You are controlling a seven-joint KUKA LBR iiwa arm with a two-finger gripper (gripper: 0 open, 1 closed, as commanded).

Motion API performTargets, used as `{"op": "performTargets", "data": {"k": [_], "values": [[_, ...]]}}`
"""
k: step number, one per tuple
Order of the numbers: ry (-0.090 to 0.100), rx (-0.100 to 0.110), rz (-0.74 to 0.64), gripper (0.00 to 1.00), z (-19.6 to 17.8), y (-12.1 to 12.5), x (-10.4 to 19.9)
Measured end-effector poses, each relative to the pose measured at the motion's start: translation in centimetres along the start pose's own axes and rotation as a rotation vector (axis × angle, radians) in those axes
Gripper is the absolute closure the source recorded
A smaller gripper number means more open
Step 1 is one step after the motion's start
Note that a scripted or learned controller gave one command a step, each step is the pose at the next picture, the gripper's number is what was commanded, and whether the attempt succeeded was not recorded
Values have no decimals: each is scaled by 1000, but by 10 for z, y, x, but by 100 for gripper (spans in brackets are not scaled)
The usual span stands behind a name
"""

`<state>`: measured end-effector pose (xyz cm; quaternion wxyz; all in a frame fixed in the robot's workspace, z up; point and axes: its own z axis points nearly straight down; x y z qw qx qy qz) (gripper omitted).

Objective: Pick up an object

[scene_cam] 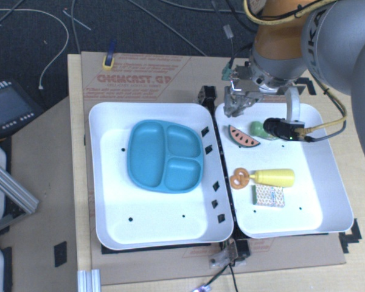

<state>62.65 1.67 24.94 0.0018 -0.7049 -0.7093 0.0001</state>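
Note:
My gripper hangs over the back left corner of the right bin, just above and left of a watermelon slice toy. Nothing shows between its fingers. A green round object lies right of the slice. Toward the bin's middle lie a yellow bottle-shaped toy, a small orange ring at its left end, and a checkered flat packet below it.
The left bin holds a blue divided plate. The arm's grey and orange body looms over the back of the right bin, with a black cable fitting near the green object. Cardboard lies under both bins.

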Motion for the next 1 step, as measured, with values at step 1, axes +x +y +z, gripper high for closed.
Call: {"op": "performTargets", "data": {"k": [1], "values": [[-1, -4, 1, 100, 2, 7, 45]]}}
